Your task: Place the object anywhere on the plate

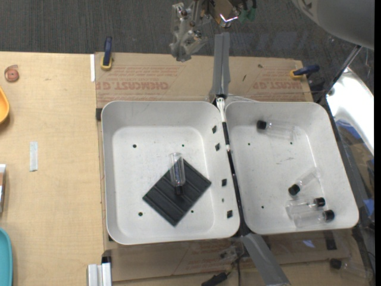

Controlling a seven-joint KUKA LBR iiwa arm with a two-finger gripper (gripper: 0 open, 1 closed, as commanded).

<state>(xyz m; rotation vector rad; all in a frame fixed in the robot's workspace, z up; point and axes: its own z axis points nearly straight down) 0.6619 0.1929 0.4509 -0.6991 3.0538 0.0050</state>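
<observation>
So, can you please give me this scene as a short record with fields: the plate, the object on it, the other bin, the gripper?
plate: dark square plate, lying in the left bin
object on plate: clear vial with a black cap, resting on the plate
right bin: several more clear vials with black caps
gripper: raised beyond the bins' far edge, holding nothing visible
task state: looks done

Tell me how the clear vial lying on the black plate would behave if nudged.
The clear vial is a smooth cylinder lying on its side on the flat black plate, so it would probably roll off easily. It looks light and slick, likely hard to pinch. Whether it is glass or plastic, I cannot tell.
</observation>
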